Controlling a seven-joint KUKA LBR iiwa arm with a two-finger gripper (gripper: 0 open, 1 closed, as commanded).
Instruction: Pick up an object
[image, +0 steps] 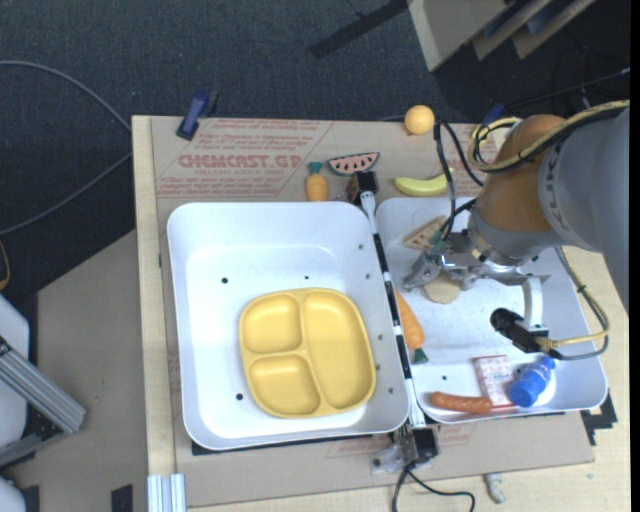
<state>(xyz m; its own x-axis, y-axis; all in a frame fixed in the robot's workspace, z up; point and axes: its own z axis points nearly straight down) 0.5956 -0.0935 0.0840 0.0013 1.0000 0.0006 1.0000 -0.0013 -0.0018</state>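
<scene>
The gripper (436, 268) sits low in the right bin (570, 390), near its upper left part, directly over a pale beige lump (441, 291) that lies on the bin floor. The metal fingers (425, 270) point toward the divider between the bins; whether they are apart or together cannot be told from this angle, and nothing can be seen clamped between them. The lump shows just below the gripper, possibly touching it.

The arm (590, 180) enters from the right, its grey body high in view, the orange band (515, 190) bent down toward the wrist, cables looping around it.

A tan wedge-shaped piece (424, 235) lies just above the gripper. A carrot (407, 320) rests along the bin's left wall. A sausage (462, 403) lies at the lower edge, with a pink packet (493, 373) and a blue bottle (531, 382) beside it.

The left bin (200, 240) holds a yellow divided plate (305, 352).

On the board beyond the bins lie a banana (421, 185), a watermelon slice (355, 161), a small orange item (317, 186) and an orange ball (420, 120).
</scene>
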